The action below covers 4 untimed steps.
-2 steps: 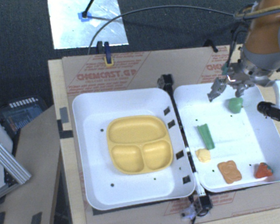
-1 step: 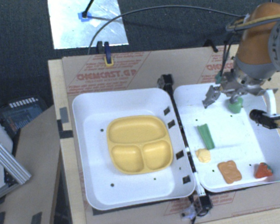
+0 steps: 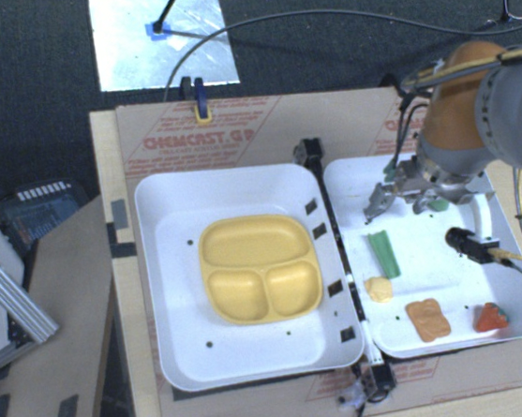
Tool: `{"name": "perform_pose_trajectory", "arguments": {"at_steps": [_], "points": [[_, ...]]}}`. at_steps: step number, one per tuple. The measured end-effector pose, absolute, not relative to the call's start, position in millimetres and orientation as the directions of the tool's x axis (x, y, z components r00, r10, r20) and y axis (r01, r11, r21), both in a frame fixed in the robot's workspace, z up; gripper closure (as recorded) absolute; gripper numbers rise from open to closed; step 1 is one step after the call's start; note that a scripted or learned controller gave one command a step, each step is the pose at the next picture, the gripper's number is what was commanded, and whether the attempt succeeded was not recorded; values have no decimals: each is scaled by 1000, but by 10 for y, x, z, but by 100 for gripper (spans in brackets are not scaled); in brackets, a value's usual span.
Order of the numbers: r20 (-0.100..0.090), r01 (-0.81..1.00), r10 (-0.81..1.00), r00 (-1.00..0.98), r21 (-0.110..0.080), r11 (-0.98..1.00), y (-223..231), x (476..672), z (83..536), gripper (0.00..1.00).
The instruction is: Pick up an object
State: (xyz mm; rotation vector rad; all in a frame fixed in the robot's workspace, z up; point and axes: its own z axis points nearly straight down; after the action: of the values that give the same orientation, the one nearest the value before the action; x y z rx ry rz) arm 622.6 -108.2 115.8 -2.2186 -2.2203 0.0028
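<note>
The green stick point(image 3: 383, 254) lies flat on the floor of the right bin point(image 3: 439, 271), near its left wall and pointing roughly away from the camera. It is the nearest thing to the end effector point(image 3: 399, 197), which hangs just beyond the stick's far end, above the back part of the same bin. That makes the stick the likeliest pick. Whether the end effector is wide or narrow I cannot tell from this slant, and nothing shows as held in it. The arm point(image 3: 476, 110) reaches in from the right and bends down over the bin, probably so the tool can come at the floor from above.

Just beside the stick's near end sits a small yellow lump point(image 3: 378, 289), close enough to be knocked if the grasp lands low on the stick. A tan slice point(image 3: 429, 319) and a red strawberry point(image 3: 489, 316) lie nearer the front wall, well apart from the stick. The bin's left wall could crowd a grasp on that side. In the left bin point(image 3: 168, 261) a yellow divided tray point(image 3: 257, 267) rests in the middle, out of the way, on the tabletop point(image 3: 129, 304)
</note>
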Motion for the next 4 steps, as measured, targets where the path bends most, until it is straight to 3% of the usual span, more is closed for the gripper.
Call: {"name": "perform_pose_trajectory", "arguments": {"at_steps": [1,3,4], "points": [[-1,1000,1000,0,4,0,-1090,6249,1305,100],[-1,1000,1000,-4,5,4,-1137,6359,2248,100],[1,1000,1000,-9,1,9,-638,6214,2359,100]]}}
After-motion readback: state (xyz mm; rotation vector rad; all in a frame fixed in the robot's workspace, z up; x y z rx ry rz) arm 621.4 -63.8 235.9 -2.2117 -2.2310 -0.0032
